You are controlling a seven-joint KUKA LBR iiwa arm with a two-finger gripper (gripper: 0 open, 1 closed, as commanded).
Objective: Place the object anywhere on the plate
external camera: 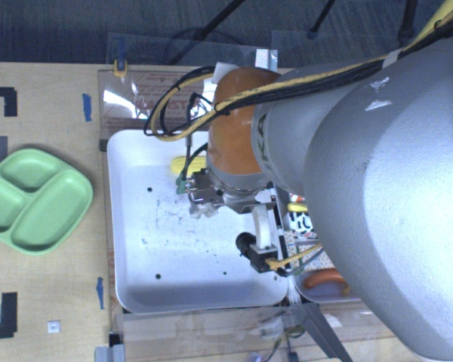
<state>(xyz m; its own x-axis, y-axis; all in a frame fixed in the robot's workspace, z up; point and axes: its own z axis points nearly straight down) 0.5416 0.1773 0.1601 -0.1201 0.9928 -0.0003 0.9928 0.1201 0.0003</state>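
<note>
The yellow object point(183, 163) lies in the white bin point(136, 277), near the far wall at about twelve o'clock of the bin's floor, half tucked under the arm's orange band point(234, 134). You can see too little of it to name it more closely. Just at its five o'clock sits the gripper point(204, 202), low over the bin floor; you cannot tell from here how it is set, because the wrist hides it. In my judgement the arm is bent over this spot because the object is what it has come to pick. The green plate point(34, 200), with three compartments, rests on the wooden worktop point(45, 292) well apart at nine o'clock, outside the bin, so the carry will have to clear the bin's left wall.
</note>
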